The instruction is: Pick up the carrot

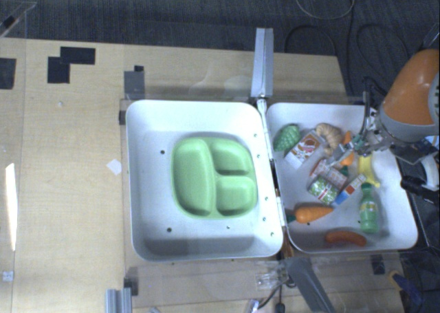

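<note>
On the wooden tabletop (69, 167), the left shallow white bin (148, 236) holds a pale green three-compartment plastic tray (212, 177). In the right white bin (405, 232), the orange carrot with a green top (311, 213) lies near the front left, beside a small green bottle (369, 210). The pincer (363, 141) hovers over the clutter farther back; its state cannot be told.
</note>
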`<state>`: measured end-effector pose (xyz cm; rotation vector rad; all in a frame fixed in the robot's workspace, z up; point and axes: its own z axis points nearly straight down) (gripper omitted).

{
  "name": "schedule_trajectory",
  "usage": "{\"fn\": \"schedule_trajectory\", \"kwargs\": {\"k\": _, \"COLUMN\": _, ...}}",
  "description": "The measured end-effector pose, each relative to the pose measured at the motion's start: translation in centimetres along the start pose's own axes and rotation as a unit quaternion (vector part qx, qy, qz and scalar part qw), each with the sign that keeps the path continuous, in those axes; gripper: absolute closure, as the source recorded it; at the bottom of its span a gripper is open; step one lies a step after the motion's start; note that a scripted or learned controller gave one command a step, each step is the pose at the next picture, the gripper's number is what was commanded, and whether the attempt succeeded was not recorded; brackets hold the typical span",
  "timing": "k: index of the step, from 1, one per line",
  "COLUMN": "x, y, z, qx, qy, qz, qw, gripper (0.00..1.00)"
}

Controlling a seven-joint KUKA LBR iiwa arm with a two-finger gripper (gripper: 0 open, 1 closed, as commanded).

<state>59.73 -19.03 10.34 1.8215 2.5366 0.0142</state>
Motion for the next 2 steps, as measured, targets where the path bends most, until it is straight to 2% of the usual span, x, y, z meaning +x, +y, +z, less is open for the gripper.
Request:
{"fn": "schedule_trajectory", "kwargs": {"k": 1, "x": 0.0, "y": 0.4, "z": -1.3, "qx": -0.005, "qy": -0.002, "qz": 0.0, "qw": 1.0, "gripper": 1.0}}
{"fn": "schedule_trajectory", "kwargs": {"k": 2, "x": -1.1, "y": 1.1, "z": -9.9, "qx": 0.006, "qy": 0.002, "qz": 0.072, "qw": 0.9974, "gripper": 1.0}}
